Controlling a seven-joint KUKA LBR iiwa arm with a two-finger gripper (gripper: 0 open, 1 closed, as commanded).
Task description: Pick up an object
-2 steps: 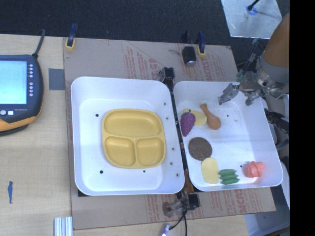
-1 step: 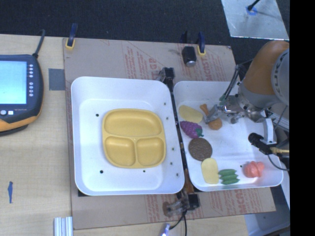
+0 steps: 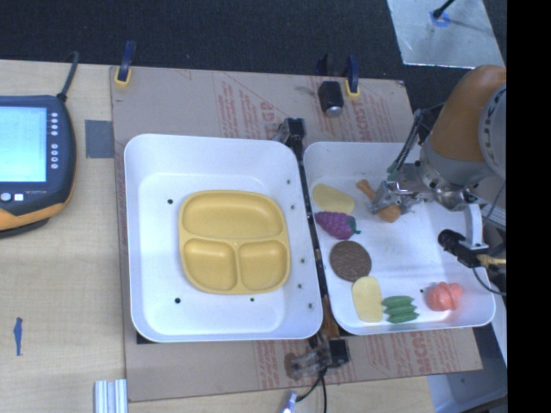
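Note:
My gripper (image 3: 392, 198) hangs low over the far part of the right bin (image 3: 482, 317). It sits right on top of a small orange stick-shaped thing (image 3: 368, 188), whose ends stick out on both sides of it. Whether the stick is gripped is hidden by the gripper body. To its left in the same bin lie a yellow piece (image 3: 333, 199), a purple grape bunch (image 3: 336, 224) and a brown round disc (image 3: 350, 260). Near the front edge are a pale yellow block (image 3: 367, 299), a green pod (image 3: 399, 308) and a pink-red lump (image 3: 443, 296).
The left bin (image 3: 146, 231) holds a yellow three-compartment plate (image 3: 234, 240). A teach pendant with a screen (image 3: 30, 157) lies on the bench at the far left. Clamps (image 3: 351, 74) stand along the board's back edge.

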